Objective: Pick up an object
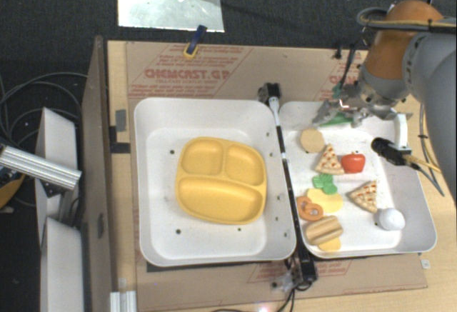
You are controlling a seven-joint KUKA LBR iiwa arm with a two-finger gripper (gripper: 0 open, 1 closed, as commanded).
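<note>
The right bin [414, 232] holds several toy foods: a round tan cookie [312, 140], a pizza slice [328, 159], a red tomato [353, 162], a green piece [325, 183], an orange slice [310, 208], a second pizza slice [364, 195], a white ball [390, 218] and a bread roll [323, 230]. My gripper [341, 112] hangs low over the far edge of this bin, just behind the cookie. Something greenish shows at its tip, too small to identify.
The left bin [157, 160] carries a yellow divided plate [220, 179]. A black divider bar [282, 160] runs between the bins. A black part [389, 150] sticks out over the right bin near the tomato. The grey arm [421, 68] fills the upper right.
</note>
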